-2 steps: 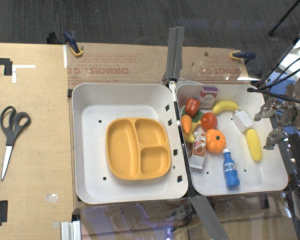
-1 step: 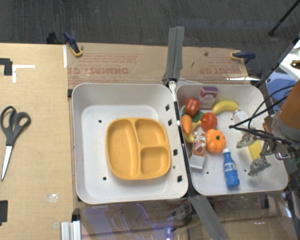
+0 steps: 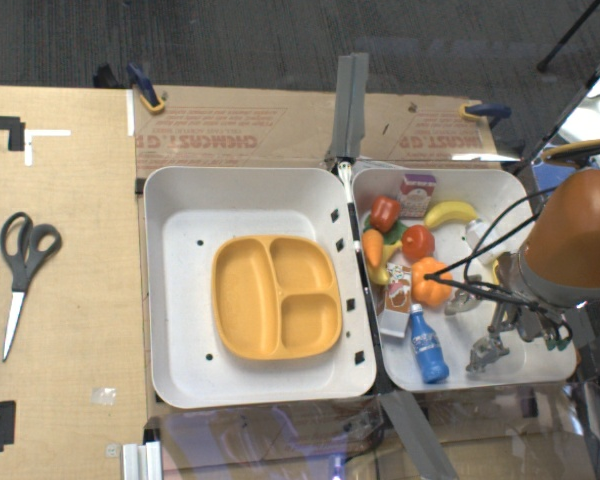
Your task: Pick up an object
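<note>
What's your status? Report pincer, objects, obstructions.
Pincer low in right bin, on bare floor, nothing visibly held. Bottle nearest, to its left. Cables cross the food pile.

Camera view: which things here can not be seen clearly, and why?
- Gripper: small and tangled with cables; whether it is open or shut cannot be told.
- Small carton: its label is too small to read.
- Packet near the blue bottle: partly covered by the orange fruit.
- Arm: cut off by the right edge.
</note>
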{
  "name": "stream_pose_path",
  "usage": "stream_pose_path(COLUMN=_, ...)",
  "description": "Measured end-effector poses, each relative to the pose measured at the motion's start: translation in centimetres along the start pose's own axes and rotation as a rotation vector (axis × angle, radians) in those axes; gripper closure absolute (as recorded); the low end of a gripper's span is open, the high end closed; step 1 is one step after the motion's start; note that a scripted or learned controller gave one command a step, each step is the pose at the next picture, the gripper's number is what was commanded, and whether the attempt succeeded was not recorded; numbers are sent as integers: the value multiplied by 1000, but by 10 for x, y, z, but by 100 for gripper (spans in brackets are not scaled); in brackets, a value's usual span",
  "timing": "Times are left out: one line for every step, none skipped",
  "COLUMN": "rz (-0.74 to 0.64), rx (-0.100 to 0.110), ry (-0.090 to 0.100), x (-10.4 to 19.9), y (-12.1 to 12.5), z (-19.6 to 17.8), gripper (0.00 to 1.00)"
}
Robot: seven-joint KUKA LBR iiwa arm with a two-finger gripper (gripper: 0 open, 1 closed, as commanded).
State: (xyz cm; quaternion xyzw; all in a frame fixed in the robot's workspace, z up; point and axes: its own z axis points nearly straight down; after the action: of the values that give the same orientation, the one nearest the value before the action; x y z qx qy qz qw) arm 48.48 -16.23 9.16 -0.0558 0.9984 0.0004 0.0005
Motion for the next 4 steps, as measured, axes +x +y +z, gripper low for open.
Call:
stream_pose_path(rz=-48, rx=1, ry=-1, x=-7, y=63, z=0, gripper=0)
stream_pose_path(rz=221, rx=1, ry=-3, x=-48, y=49, z=-1, gripper=0)
stream_pose_path(rz=203, rx=2, ry=-3, x=-145, y=31, z=-2, gripper=0)
stream_pose_path(rz=155, rx=1, ry=-2, x=-82, y=23, z=-1, gripper=0)
